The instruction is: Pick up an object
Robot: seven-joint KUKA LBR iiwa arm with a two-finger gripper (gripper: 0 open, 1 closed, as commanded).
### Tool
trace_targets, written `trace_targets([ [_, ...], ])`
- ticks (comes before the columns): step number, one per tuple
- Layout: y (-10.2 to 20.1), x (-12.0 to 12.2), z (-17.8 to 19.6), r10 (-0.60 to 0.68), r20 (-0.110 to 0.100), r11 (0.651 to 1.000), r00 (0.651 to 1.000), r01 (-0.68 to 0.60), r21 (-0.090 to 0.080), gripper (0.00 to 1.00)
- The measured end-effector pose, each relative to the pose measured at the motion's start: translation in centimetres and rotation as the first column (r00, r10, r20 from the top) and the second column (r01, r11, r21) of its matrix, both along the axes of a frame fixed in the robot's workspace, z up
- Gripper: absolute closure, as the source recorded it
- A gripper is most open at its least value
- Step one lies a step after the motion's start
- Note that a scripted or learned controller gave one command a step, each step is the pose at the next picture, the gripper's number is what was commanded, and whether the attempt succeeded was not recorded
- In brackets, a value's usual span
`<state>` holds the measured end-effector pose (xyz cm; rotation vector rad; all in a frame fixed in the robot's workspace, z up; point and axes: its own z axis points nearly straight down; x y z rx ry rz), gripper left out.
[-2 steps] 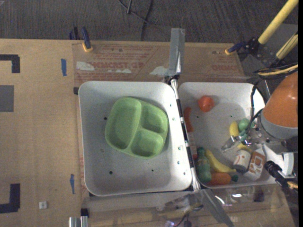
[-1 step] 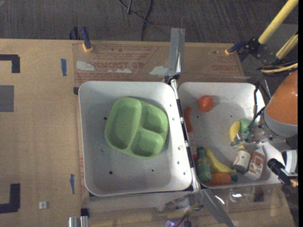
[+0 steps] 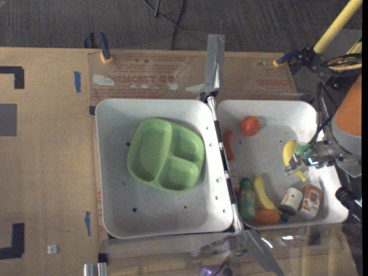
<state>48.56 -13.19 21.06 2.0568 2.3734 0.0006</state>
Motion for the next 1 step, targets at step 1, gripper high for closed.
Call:
trace_targets([
  [1, 0.57, 3.82, 2.98, -0.021, 0.001, 1.0, 1.0, 0.021, -0.001, 1.0],
])
